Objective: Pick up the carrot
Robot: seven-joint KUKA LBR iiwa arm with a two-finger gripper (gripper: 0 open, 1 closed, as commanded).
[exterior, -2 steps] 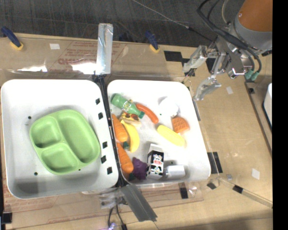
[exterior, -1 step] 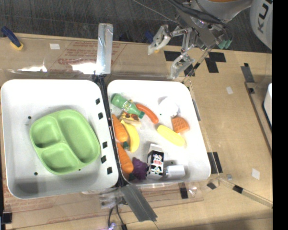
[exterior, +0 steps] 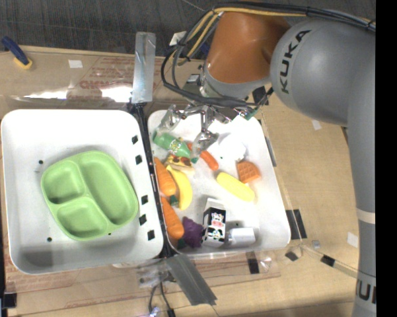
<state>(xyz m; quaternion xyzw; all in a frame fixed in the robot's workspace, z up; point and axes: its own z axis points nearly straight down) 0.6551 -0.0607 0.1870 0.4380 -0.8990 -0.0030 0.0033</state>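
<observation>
Gripper (exterior: 197,125) hangs open, holding nothing, over right bin (exterior: 272,197)'s far end; carrot (exterior: 169,207) lies along its left wall.

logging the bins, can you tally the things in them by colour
green: 2, divided plate in the left bin, packet
orange: 4, two carrots, a small piece, a ridged piece
yellow: 2, banana, long piece
purple: 1, grapes
black and white: 1, carton
white: 1, cylinder
total: 11
</observation>
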